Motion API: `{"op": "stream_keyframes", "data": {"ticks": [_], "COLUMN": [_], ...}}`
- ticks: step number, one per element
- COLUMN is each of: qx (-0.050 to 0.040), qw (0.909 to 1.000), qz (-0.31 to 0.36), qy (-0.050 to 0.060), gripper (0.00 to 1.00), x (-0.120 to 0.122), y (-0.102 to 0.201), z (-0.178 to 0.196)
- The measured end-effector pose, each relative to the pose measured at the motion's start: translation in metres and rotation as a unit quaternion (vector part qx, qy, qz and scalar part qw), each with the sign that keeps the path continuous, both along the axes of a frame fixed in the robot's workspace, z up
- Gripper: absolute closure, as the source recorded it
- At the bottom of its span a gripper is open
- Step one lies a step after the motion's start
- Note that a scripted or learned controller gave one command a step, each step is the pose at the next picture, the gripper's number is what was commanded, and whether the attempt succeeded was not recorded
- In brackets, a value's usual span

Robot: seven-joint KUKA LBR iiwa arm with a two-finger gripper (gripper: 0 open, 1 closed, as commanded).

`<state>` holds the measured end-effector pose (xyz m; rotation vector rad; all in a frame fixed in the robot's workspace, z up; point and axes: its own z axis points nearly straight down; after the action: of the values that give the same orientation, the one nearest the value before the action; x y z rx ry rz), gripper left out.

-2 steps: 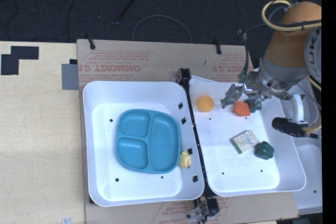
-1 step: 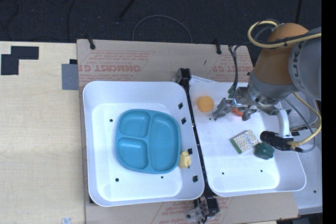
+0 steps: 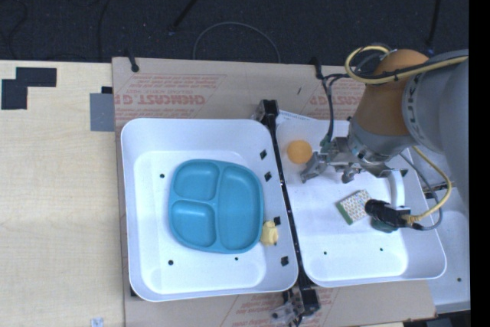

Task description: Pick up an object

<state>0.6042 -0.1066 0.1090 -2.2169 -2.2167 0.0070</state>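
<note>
Ball [image 3: 299,152] — small, round, orange — in right bin [image 3: 360,256].

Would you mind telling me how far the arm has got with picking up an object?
Done: nothing lifted yet; the orange ball and the patterned block lie in the right bin, and the yellow piece sits by the blue plate in the left bin. In hand: the gripper is low beside the ball. Left: gripping an object, probably the ball, and raising it.
</note>
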Motion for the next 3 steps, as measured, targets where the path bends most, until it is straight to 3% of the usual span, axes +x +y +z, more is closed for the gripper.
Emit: {"op": "stream_keyframes", "data": {"ticks": [1, 2, 3], "qx": [-0.0003, -0.0009, -0.0008], "qw": [1.0000, 1.0000, 1.0000], "qz": [-0.002, 0.000, 0.000], "qy": [-0.001, -0.005, -0.004], "gripper": [1.00, 1.00, 1.00], "x": [0.001, 0.003, 0.004], "y": [-0.002, 0.000, -0.001], "z": [0.013, 0.076, 0.111]}}
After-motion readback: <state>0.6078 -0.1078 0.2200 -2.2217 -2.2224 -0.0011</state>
